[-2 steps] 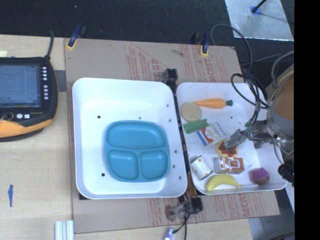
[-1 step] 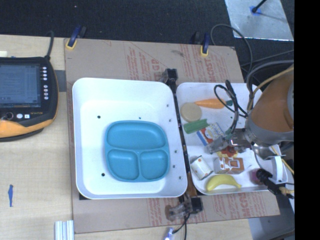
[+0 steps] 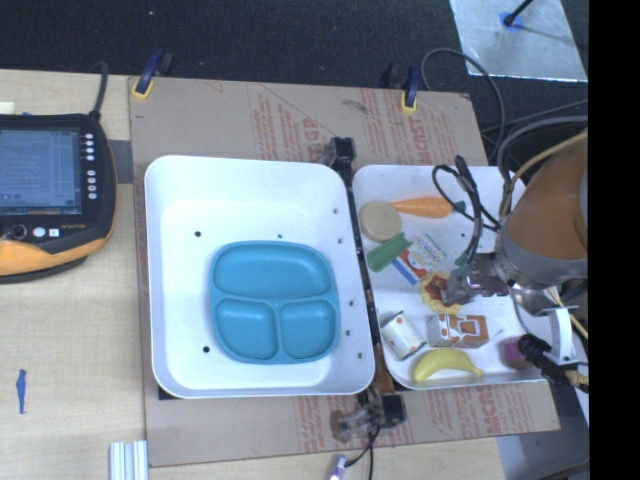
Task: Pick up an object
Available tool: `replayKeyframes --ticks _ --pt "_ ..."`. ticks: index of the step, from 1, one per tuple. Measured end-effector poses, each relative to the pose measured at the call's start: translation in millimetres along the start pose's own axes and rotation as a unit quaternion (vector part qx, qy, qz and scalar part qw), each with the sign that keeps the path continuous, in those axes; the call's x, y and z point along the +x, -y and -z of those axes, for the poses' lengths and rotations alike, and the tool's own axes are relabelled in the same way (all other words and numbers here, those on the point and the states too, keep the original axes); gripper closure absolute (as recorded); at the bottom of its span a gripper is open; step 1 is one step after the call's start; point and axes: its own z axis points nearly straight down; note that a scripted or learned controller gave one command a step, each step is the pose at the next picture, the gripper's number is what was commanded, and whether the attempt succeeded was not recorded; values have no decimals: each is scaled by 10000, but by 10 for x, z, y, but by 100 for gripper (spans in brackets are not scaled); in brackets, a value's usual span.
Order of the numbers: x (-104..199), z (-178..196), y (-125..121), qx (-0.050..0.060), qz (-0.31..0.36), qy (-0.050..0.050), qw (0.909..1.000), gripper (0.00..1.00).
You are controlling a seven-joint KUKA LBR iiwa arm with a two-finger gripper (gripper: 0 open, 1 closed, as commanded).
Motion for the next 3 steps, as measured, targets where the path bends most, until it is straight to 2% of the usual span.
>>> replayKeyframes --ticks 1,2,3 --pt "1 0 0 -1 -1 0 10000 0" --pt "284 -124 -33 22 -19 -21 10000 0" --pt "262 -12 -38 22 0 -4 10000 100"
